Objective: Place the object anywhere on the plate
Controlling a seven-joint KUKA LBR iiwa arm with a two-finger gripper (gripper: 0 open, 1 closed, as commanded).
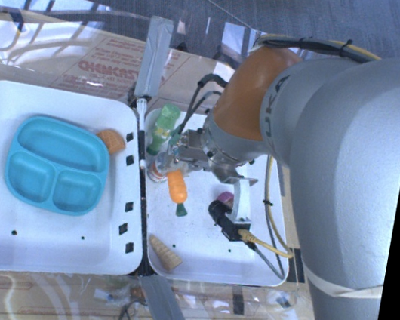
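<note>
Your hand (173, 152) hangs over the carrot (177, 189) near the right bin's (256, 274) left wall; I cannot tell its grip. Seat it squarely on the carrot, lift clear of the wall, then cross to the plate (56, 164).

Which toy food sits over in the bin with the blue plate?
The small orange-brown bread piece, touching the blue plate at its upper right rim. The carrot, green bottle and cone lie in the other bin.

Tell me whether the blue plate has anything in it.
Empty: all three compartments of the blue plate show bare; the orange item lies beside its rim.
</note>
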